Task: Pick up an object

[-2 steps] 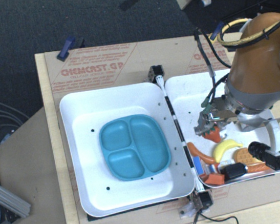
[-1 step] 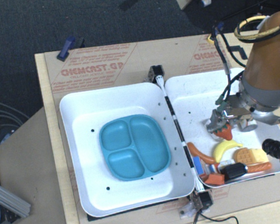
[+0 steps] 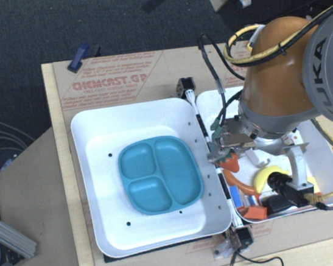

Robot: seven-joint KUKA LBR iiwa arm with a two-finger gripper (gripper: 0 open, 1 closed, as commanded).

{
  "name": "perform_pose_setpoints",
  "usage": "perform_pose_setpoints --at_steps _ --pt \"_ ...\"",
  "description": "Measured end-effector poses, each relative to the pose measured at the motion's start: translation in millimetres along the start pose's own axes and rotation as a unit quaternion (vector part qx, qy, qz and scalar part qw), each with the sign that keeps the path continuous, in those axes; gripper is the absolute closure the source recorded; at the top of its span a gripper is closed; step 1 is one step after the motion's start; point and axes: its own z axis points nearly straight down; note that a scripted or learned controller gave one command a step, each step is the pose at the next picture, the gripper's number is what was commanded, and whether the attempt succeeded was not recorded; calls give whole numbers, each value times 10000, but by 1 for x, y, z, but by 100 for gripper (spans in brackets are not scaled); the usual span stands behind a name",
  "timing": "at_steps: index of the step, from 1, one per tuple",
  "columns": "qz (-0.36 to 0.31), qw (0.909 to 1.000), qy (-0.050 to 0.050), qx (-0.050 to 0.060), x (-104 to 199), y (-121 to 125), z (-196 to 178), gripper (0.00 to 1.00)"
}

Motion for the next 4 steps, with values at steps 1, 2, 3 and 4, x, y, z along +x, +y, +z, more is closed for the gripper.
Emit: perform_pose_setpoints --at_steps 1,2,3,4 --pt "10 10000 -10 -4 -54 21 -10 100" --pt "1 10000 2 19 -47 0 -14 100" --pt "13 10000 -1 19 -66 5 -5 100" --pt "4 10000 2 22 -30 0 -1 100"
